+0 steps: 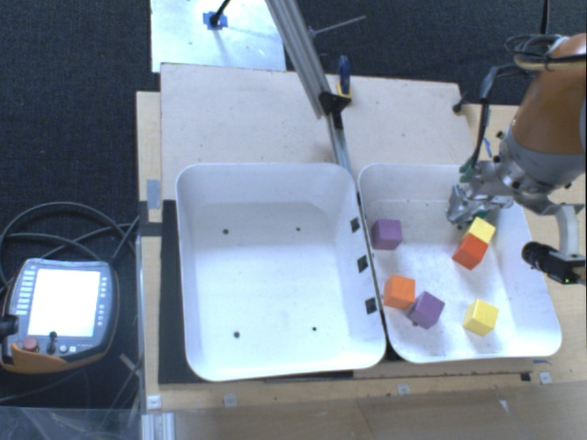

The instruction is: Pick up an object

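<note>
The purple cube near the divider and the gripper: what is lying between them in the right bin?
Nothing: the camera view shows bare white bin floor between the purple cube and the gripper.

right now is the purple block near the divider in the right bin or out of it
In. The purple block rests on the right bin floor, just inside its left wall, apart from the other blocks.

The gripper (470, 207) hangs over the right bin (527, 337), just above a yellow block (482, 230) sitting on a red block (469, 251).

Fixed overhead camera, slanted down, both bins (275, 177)
</note>
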Controlling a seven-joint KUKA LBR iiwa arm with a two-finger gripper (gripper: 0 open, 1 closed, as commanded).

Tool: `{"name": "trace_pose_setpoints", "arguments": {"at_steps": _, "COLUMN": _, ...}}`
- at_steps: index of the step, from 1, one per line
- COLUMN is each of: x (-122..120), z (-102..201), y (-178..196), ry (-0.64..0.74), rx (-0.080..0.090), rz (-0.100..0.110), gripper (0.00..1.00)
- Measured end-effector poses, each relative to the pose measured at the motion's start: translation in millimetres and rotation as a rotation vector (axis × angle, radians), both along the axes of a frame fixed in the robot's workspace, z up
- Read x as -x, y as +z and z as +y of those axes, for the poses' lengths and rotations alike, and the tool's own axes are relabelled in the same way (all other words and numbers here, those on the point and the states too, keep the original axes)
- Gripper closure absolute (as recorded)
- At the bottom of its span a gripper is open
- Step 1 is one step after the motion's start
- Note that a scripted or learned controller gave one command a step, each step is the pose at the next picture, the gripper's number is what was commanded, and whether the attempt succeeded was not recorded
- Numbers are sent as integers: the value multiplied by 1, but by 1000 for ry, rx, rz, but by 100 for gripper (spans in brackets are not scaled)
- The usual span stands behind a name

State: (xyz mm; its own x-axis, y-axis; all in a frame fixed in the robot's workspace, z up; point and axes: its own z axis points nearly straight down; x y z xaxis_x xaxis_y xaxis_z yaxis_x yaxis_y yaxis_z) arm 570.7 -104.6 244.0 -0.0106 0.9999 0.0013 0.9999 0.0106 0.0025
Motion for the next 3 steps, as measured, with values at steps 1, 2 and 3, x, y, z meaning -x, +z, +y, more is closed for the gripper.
{"name": "trace_pose_setpoints", "arguments": {"at_steps": 1, "x": -3, "z": 58, "y": 7, "ry": 1, "rx": -1, "rz": 0, "gripper": 100}}
{"name": "trace_pose_setpoints", "arguments": {"at_steps": 2, "x": -4, "z": 108, "y": -7, "ry": 0, "rx": -1, "rz": 2, "gripper": 100}}
{"name": "trace_pose_setpoints", "arguments": {"at_steps": 3, "x": -5, "z": 158, "y": 0, "ry": 1, "rx": -1, "rz": 0, "gripper": 100}}
